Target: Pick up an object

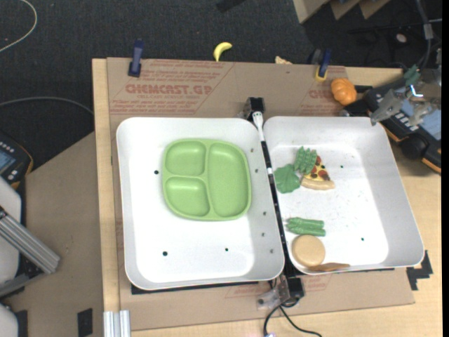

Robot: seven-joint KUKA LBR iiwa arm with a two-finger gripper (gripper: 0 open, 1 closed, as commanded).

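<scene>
Look at the two white bins side by side on the brown board. In the left bin [140, 244] you have a green divided plate [207, 179] with three sections, lying flat toward the upper middle. The right bin [372, 188] holds the loose items, all gathered along its left half. Near the bin's 10 o'clock sits a pizza slice [317, 176], with a dark green leafy piece [305, 159] touching it at its 11 o'clock and a rounder green leaf [286, 180] just beside it at 9 o'clock. Down toward 7 o'clock lies a small green bean pod [306, 225], and right below it a tan round bun [308, 250] against the bin's lower wall.

The gripper [384, 107] hangs off the bin's upper right corner, at about 1 o'clock, well apart from every item. You cannot tell from here how it is set. An orange [343, 90] rests on the board just to its left.
</scene>
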